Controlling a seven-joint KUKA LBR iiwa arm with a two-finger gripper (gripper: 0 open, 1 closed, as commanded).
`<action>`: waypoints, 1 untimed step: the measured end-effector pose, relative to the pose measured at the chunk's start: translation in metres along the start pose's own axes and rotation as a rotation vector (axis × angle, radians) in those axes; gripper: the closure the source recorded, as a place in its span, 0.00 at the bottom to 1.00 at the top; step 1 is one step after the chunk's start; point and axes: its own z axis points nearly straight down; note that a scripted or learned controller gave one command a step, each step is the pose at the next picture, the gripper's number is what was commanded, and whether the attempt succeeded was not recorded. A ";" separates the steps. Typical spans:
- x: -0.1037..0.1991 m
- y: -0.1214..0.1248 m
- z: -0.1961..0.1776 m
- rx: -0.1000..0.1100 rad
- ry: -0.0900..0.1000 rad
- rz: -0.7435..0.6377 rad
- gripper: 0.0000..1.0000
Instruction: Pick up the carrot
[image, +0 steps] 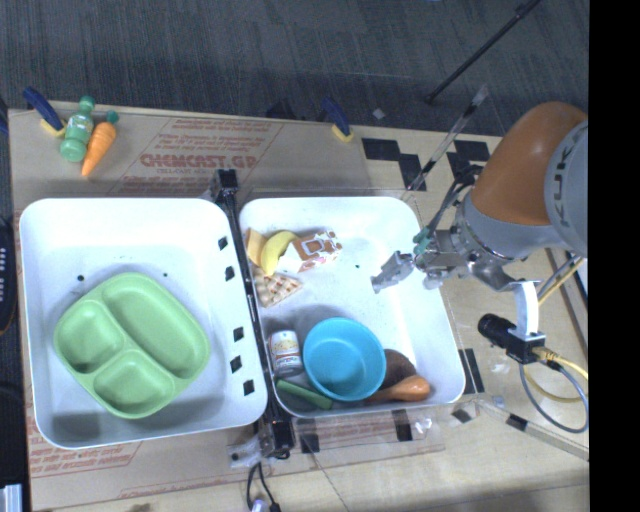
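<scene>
Hovering over the right bin (425, 215), the gripper (390, 273) holds nothing; its spread cannot be told.

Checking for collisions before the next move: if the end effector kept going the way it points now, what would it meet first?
The end effector points left across the right bin. First in line looks like the waffle, though its height is unclear.

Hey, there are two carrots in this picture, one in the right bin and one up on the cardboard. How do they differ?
The carrot in the right bin lies nearly flat along the bin's near wall, partly hidden behind the blue bowl; the carrot on the cardboard lies slanted and in full view. The bin carrot sits among other food items; the cardboard carrot lies outside both bins, beside a green bottle. Both are orange.
</scene>
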 end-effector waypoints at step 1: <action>0.112 -0.053 0.042 0.006 0.005 0.125 0.00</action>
